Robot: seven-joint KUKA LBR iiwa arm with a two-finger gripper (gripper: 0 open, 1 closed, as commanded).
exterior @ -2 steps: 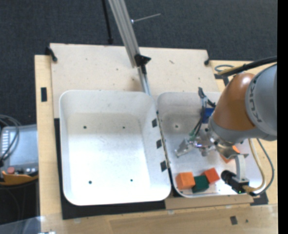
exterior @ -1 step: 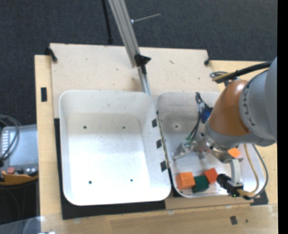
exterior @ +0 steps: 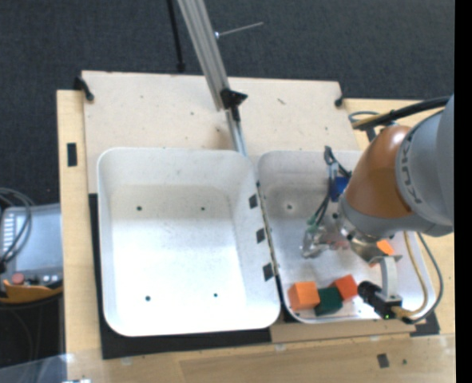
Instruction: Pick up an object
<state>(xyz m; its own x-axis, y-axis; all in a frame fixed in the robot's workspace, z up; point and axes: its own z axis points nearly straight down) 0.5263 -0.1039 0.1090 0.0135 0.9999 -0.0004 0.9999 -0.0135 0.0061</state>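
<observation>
My gripper (exterior: pixel 314 242) hangs low over the middle of the right bin (exterior: pixel 279 183), pointing left and down from the orange-banded wrist. An orange block (exterior: pixel 303 294) lies at the bin's front edge. A dark green block (exterior: pixel 329 300) touches it on the right, and a red-orange block (exterior: pixel 346 286) sits just behind the green one. All three lie a short way in front of the gripper, apart from it. A small orange piece (exterior: pixel 386 247) peeks out beside the wrist, mostly hidden by the arm. Nothing shows in the gripper's grasp.
The left bin (exterior: pixel 112 214) stands next to the right one, their walls meeting at the middle. A slanted metal pole (exterior: pixel 208 46) rises behind the bins. A small blue thing (exterior: pixel 340 186) shows at the arm's left edge.
</observation>
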